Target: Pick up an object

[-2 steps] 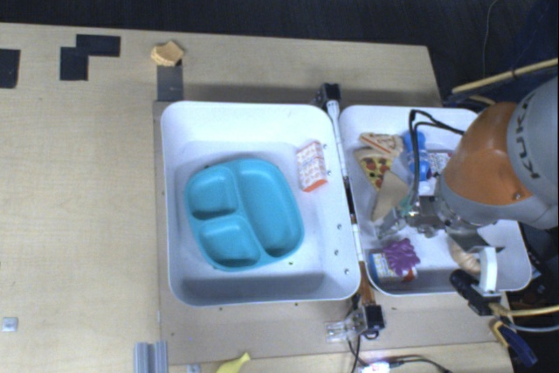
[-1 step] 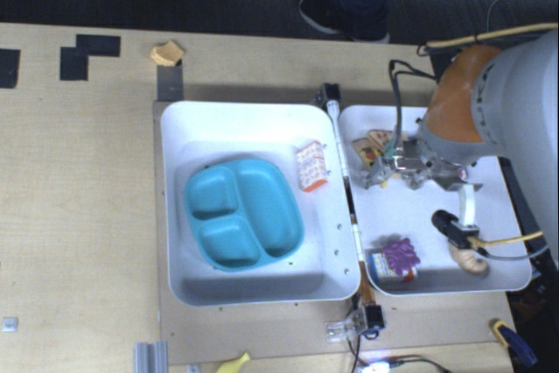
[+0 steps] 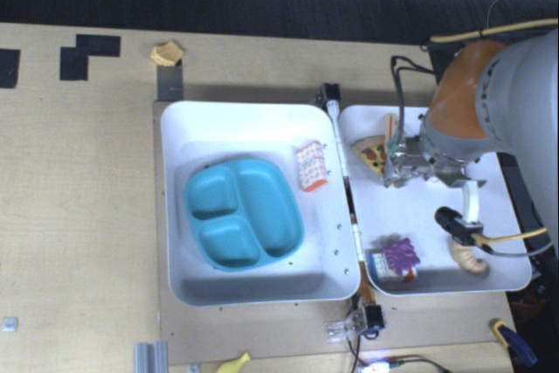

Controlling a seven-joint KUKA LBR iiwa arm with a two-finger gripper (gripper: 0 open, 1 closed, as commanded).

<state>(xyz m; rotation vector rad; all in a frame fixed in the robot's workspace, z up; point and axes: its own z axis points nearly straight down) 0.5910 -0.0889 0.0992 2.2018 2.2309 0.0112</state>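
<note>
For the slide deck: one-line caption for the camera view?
Arm's tool low in right bin near pizza-slice toy; blue tray in left bin.

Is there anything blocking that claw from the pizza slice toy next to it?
Nothing visible. The gripper hangs in the right bin, directly beside the pizza slice toy, with bare bin floor between them. The purple grapes lie nearer the front, out of the way.

Lighting: even, bright overhead | Shadows: soft, beneath the arm (image 3: 498, 92) on the right bin (image 3: 507, 214) | Glare: mild on the left bin (image 3: 227, 122) wall | Focus: slightly soft overall, arm blurred | Dark: floor at top
</note>
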